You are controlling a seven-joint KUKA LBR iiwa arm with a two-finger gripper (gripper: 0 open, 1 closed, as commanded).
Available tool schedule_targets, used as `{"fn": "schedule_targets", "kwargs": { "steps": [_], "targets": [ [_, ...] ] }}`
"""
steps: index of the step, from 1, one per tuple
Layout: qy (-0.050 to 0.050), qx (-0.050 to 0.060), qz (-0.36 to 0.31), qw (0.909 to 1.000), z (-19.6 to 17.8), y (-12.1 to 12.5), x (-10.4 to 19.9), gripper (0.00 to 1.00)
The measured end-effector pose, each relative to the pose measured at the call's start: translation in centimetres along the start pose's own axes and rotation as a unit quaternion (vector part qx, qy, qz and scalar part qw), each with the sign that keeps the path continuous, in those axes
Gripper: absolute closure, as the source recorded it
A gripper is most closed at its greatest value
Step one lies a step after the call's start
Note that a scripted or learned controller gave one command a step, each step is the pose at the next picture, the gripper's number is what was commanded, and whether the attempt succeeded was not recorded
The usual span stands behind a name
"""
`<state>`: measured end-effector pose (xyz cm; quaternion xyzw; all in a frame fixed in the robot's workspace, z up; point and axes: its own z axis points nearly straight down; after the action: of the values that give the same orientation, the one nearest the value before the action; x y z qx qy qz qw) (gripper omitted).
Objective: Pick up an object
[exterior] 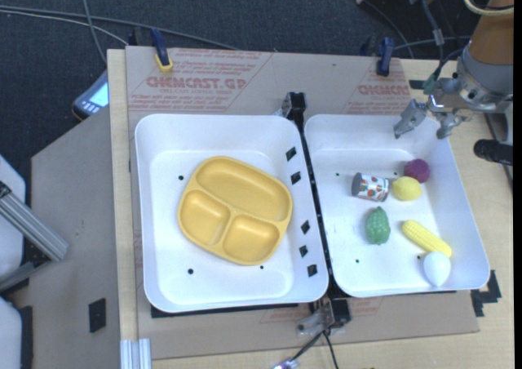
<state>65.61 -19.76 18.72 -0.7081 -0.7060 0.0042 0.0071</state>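
The right bin (342, 143) holds several small objects: a purple fruit (418, 169), a yellow lemon (406, 188), a small can lying on its side (369, 187), a green vegetable (377, 225), a yellow corn cob (426, 237) and a white egg (436, 267). My gripper (426, 122) hangs over the bin's far right corner, above and behind the purple fruit. Its two fingers are spread apart with nothing between them.
The left bin (155, 220) carries a yellow divided plate (235, 209). Black clips (294, 104) line the divider between the bins. Blue clamps (161, 49) hold the cardboard at the back. Cables run across the dark floor behind.
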Motion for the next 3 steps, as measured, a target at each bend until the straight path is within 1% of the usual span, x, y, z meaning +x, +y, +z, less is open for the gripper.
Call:
{"fn": "schedule_targets", "kwargs": {
  "steps": [1, 2, 3],
  "targets": [
    [-0.002, -0.008, -0.002, 1.0000, -1.0, 0.3, 0.1, 0.00],
    [-0.001, -0.005, -0.002, 1.0000, 4.5, 0.8, 1.0, 0.00],
    [-0.001, -0.005, -0.002, 1.0000, 9.8, 0.8, 1.0, 0.00]
  ]
}}
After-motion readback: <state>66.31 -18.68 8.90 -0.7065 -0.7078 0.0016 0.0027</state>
